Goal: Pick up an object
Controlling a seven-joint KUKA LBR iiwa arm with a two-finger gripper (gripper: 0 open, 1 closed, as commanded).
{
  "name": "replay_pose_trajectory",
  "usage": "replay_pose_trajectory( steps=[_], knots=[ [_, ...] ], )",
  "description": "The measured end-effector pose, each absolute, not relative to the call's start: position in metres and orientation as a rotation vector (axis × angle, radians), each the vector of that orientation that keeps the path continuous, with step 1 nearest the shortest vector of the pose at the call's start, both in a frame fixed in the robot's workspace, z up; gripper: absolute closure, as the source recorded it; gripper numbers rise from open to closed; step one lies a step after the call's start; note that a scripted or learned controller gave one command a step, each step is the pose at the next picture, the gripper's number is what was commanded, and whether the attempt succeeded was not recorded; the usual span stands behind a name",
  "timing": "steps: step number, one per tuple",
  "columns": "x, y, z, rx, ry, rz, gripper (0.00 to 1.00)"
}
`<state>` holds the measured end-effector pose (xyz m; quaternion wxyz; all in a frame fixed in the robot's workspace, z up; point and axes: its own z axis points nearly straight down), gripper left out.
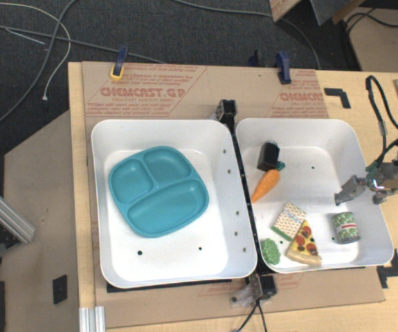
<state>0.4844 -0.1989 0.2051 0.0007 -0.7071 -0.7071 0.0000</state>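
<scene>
Gripper (354,190), fingers' state unclear, hovers over the right bin (323,133) beside a green can (345,227).

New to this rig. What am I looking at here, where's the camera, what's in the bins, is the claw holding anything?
One camera, fixed above the bench, looks down at a slant on two shallow white bins set side by side. The left bin holds a teal divided plate. The right bin holds small toys: a black block touching the top of a toy carrot, a patterned packet, a pizza slice, a green leafy piece and a small green can. The machine is a robot arm reaching in from the right edge; its claw hangs over the right bin's right side, above the can. I see nothing between its fingers, so nothing is picked up yet.
</scene>
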Motion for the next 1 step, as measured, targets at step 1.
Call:
replay_pose_trajectory(
  steps=[1],
  knots=[
    [0.4828, -0.2053, 0.1603, -2.218, -2.216, 0.003, 0.0]
  ],
)
